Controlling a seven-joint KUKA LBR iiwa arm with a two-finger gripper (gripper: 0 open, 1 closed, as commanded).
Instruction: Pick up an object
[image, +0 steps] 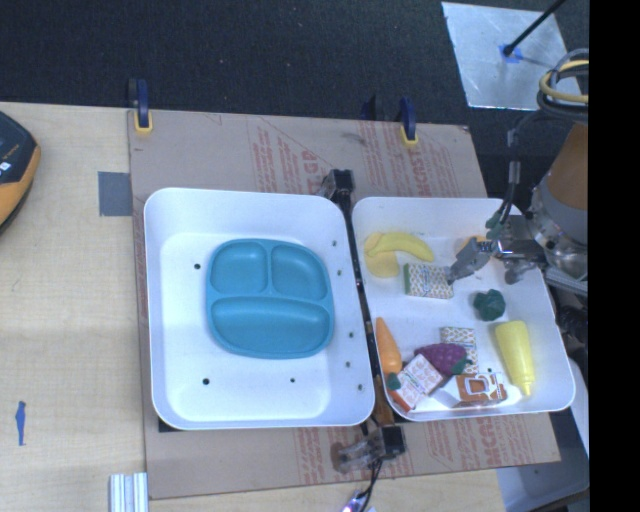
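Counts on the desk (80, 300)

Sitting there are two white bins (165, 300) (555, 385), one blue plate (269, 298), one banana (395, 249), one carrot (386, 346), one corn cob (516, 355) and one green lump (489, 304).

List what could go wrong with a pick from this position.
The pincer hovers between the patterned packet and the dark green piece, so a descent may close on nothing. The heap of toys at the right bin's near end is tightly packed; a grab there could snag several.
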